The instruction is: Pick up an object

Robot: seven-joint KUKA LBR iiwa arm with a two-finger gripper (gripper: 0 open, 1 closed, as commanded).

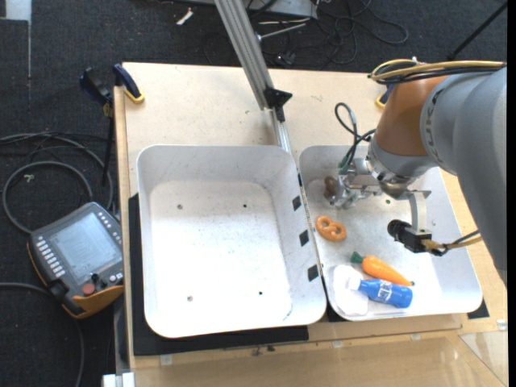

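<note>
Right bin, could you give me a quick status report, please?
Gripper low in right bin, beside small brown object; no grasp seen. Pretzel, carrot, blue-and-white bottle lie loose nearer the front. Nothing blocking.

tabletop (201, 103): tan wood | control pad (76, 252): on floor, left | cables (32, 176): black, on floor | metal pole (246, 43): slanting across tabletop

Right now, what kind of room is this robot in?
Probably a robotics lab or workshop. A grey arm reaches over two white bins holding toy food such as a carrot and a pretzel, a teach pendant lies on the carpet, and loose cables trail behind the bench.
</note>
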